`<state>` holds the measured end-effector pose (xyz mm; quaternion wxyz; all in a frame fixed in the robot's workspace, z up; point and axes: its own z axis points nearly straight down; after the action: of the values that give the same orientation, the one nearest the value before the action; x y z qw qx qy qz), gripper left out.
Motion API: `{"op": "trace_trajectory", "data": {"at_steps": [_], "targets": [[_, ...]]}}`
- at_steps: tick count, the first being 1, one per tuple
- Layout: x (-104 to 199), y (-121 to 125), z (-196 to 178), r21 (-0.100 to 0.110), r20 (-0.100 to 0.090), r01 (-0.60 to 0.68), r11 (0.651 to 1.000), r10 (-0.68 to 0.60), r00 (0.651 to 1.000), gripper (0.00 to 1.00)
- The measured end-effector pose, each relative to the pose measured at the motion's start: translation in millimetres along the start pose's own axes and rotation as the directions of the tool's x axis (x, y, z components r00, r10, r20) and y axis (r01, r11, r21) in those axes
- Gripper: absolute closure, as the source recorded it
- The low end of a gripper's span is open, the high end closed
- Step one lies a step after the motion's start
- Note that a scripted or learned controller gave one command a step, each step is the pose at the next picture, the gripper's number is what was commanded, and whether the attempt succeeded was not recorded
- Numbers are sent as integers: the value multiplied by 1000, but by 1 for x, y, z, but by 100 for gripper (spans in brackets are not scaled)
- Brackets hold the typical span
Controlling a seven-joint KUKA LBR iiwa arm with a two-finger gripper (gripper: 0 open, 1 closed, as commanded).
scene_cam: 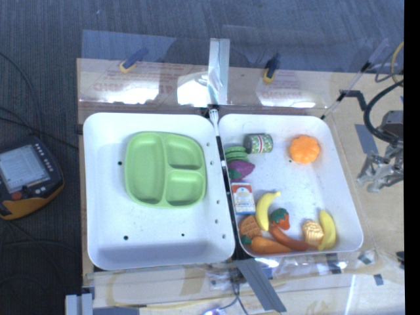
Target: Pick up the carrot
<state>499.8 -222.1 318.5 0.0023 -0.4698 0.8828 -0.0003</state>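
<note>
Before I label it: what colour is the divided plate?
Light green, the divided plate, in the camera view.

I see the carrot (268, 245) low in the frame, right of centre, lying flat along the near wall of the right-hand bin (341, 182). It is orange, long and tapered, running roughly left to right, pressed in among other toy foods.
</note>
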Motion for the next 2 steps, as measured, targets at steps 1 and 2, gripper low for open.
{"op": "trace_trajectory", "data": {"at_steps": [1, 2], "targets": [[8, 13, 82, -7, 0, 122, 993, -122, 993, 100], [8, 12, 37, -2, 2, 524, 852, -524, 852, 100]]}}
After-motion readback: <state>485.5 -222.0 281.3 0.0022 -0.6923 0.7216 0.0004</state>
